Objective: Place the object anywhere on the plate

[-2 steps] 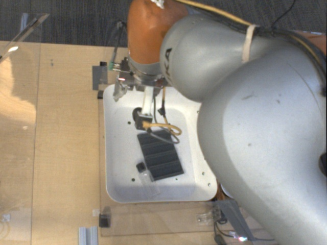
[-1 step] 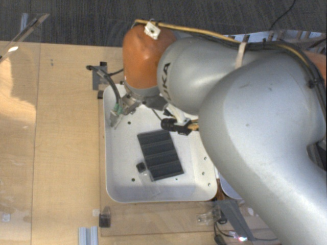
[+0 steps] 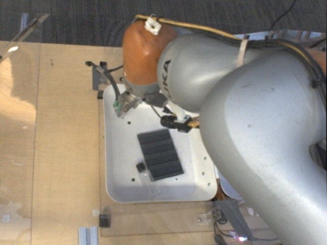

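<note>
The arm (image 3: 265, 121) is reaching in from the right and is covering most of that side of the desk (image 3: 51, 137). Its orange band (image 3: 140, 50) is hanging over the far left corner of the left bin (image 3: 117, 182). The gripper (image 3: 122, 105) is pointing down just below the band, close to the bin's far wall. Whether it is released or clenched I cannot tell, because the wrist is hiding it from above. Nothing is showing in its grasp.

A dark ribbed slab (image 3: 160, 153) is lying flat in the middle of the bin, turned a little to the walls. A small dark block (image 3: 140, 166) is sitting at its lower left edge - touching it or just beside it. I am judging this block to be the object to move, well apart from the gripper.

A pale rounded rim (image 3: 228, 189) is peeking out under the arm, just right of the bin - possibly the plate. So the task is looking not yet begun: the gripper would need to come toward the block first.
</note>
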### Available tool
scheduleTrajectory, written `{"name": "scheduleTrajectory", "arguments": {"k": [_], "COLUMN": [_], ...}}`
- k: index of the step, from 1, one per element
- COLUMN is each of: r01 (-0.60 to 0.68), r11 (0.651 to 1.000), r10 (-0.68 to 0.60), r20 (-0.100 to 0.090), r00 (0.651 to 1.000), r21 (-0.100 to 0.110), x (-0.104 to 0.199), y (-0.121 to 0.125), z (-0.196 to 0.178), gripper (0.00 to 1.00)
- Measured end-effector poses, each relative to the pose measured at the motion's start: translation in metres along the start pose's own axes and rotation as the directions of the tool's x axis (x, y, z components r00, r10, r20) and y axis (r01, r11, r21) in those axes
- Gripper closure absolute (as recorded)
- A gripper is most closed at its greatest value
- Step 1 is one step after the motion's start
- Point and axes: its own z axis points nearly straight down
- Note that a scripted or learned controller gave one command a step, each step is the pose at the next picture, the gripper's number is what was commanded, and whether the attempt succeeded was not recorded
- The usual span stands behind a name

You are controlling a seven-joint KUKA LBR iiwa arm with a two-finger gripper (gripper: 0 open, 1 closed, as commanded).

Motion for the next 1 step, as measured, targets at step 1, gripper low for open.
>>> {"name": "scheduleTrajectory", "arguments": {"k": [1], "r01": [0.358], "r11": [0.934], "r10": [-0.358], "r20": [-0.004], "r00": [0.934], "r21": [0.003], "x": [0.0473], "y": [-0.0942], "z": [-0.0211], "gripper": [1.0]}}
